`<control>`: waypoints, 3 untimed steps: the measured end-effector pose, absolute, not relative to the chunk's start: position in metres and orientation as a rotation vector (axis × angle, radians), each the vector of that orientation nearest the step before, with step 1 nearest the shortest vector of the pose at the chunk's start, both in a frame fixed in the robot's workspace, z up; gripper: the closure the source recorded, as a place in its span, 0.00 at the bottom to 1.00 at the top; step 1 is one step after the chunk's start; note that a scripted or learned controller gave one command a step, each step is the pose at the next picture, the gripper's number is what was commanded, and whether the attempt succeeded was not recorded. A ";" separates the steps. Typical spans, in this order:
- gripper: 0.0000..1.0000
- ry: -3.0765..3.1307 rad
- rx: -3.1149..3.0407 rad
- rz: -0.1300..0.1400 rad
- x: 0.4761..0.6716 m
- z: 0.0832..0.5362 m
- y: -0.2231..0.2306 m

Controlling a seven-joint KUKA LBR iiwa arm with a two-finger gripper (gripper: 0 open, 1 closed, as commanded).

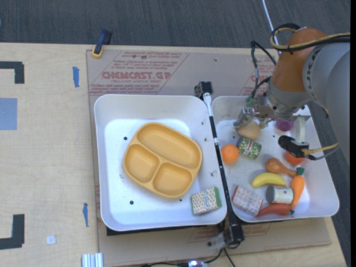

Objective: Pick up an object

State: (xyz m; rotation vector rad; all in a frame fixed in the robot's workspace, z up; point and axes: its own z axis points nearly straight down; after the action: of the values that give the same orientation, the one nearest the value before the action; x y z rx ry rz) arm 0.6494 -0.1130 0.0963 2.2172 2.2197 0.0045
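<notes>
The grey arm with its glossy orange band (293, 54) reaches into the right shallow white plastic bin (328, 202), its metal two-finger gripper (251, 117) low over a rounded tan bread-like lump (250, 130); whether that lump sits between the fingers cannot be told. Close below lie a small green-labelled can (250, 148) and a smooth orange ball (229, 153). Further down rest a curved yellow plastic banana (268, 179), a tapered orange carrot (298, 189), a grey cylinder with a white label (279, 194) and a pink patterned box (247, 199). The left white bin (105, 149) holds a matte yellow three-compartment tray (162, 159) and a speckled green sponge block (205, 201). Both bins sit on printed brown cardboard (136, 71) over a pale wooden bench (41, 149), with dark carpet beyond
</notes>
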 end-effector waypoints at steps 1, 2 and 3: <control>1.00 2.224 2.220 0.000 0.602 0.185 -0.039; 1.00 2.223 2.220 0.002 0.652 0.185 0.012; 1.00 2.225 2.222 -0.001 0.628 0.205 0.075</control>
State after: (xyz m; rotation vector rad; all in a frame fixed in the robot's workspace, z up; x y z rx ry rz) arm 0.6281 0.0745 0.2054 2.2215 2.2249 -0.0007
